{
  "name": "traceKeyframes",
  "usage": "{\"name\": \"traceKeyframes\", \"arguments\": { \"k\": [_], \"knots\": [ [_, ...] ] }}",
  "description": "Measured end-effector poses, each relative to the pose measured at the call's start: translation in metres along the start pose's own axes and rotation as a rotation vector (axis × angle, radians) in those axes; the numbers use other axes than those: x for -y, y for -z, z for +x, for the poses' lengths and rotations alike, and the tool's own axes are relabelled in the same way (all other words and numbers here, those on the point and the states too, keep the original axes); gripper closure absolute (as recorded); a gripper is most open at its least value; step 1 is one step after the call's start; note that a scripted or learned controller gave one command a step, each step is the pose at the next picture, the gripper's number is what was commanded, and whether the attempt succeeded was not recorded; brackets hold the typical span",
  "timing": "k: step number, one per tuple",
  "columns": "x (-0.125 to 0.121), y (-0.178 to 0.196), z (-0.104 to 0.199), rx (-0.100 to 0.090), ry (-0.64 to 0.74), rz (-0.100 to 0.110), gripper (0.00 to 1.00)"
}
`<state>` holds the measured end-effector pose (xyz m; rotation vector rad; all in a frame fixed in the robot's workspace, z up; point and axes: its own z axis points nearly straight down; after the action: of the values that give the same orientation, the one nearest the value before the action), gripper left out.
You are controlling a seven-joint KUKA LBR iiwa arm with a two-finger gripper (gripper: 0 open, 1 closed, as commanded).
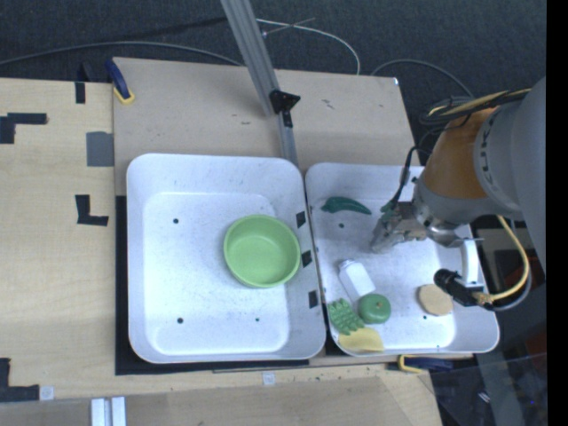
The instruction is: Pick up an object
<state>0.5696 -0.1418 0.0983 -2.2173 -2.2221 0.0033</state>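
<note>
Bench (204, 122) is light wood with black tape marks on its left part, and a grey pole (253, 47) slants across its upper middle. Two shallow white bins sit side by side on it, edges touching. Left bin (160, 238) holds a single light green bowl (261, 251), upright, right of the bin's centre and near the shared edge. Right bin (461, 327) holds the smaller items. The arm (484, 162), grey with its orange band showing, enters from the right and reaches over the upper right part of the right bin. Gripper (389, 236) hangs low over the bin floor, about mid-bin, with nothing visibly between its fingers; whether the jaws are apart or together, cannot tell from this angle. Candidate objects, all lying loose in the right bin: a dark green curved piece (344, 206) near the upper left corner, up and to the left of the gripper; a white cylinder (357, 280) below the gripper, lying tilted; a tan round piece (436, 300) toward the lower right; a green round item (374, 308) just beside the cylinder's lower end; a green ridged piece (343, 315) at the lower left; a yellow piece (367, 340) against the near wall, touching the ridged piece.
</note>
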Motion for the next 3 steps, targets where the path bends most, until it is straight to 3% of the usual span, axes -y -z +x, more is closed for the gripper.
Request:
{"name": "traceKeyframes", "arguments": {
  "k": [2, 3],
  "knots": [
    [-0.003, 0.114, -0.002, 0.002, 0.0, -0.008, 1.0],
    [-0.007, 0.126, 0.048, -0.001, 0.005, -0.003, 1.0]
  ]
}}
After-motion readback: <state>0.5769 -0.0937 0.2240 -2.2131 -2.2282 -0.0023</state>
